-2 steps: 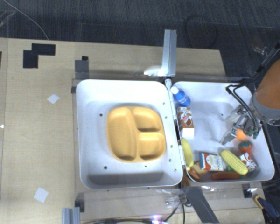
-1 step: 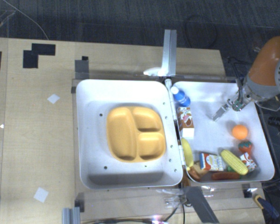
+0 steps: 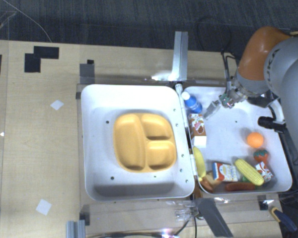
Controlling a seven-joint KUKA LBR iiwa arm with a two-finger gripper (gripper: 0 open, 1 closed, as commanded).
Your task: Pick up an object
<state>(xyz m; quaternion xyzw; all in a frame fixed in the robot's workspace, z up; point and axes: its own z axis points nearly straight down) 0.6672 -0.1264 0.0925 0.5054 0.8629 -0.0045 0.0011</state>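
Poised with gripper (image 3: 211, 109) low at the right bin's (image 3: 283, 182) eleven o'clock, finger state impossible to tell, beside the blue-capped bottle (image 3: 191, 103), probably lining up a grab, with corn cob (image 3: 249, 171) and orange (image 3: 255, 140) untouched at five o'clock.

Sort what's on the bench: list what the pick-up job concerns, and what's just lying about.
For the job, all in the right bin:
gripper
water bottle
orange
corn cob
banana
tomato
small carton

Lying about:
yellow divided tray in the left bin
black tape patches on the bench
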